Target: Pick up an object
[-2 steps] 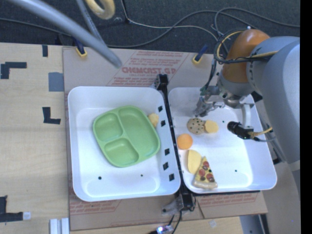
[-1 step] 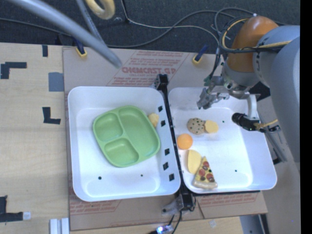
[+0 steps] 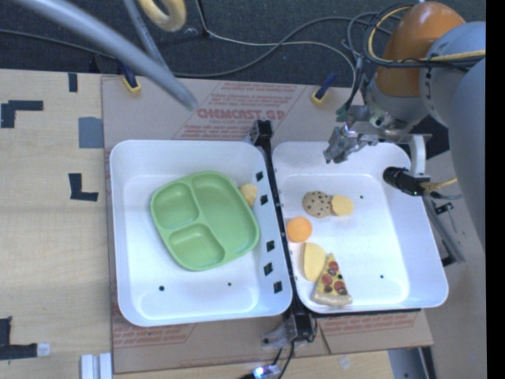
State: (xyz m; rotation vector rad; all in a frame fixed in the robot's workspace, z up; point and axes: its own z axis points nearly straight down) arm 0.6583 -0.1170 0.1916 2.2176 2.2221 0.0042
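Observation:
The right bin (image 3: 402, 235) holds a brown cookie (image 3: 317, 204), a small yellow round piece (image 3: 342, 205), an orange ball (image 3: 298, 229), a pale yellow wedge (image 3: 314, 260) and a pizza slice (image 3: 331, 283). My gripper (image 3: 341, 147) hangs over the bin's far edge, above and a little right of the cookie, apart from every object. Nothing shows between its fingers. The grey arm with its orange band (image 3: 414, 34) comes in from the upper right.
The left bin (image 3: 134, 259) bears a green divided tray (image 3: 203, 219), with a small yellow piece (image 3: 249, 193) by its right rim. Black clips (image 3: 268, 212) run along the divider between the bins. Cables trail behind the bench at the top.

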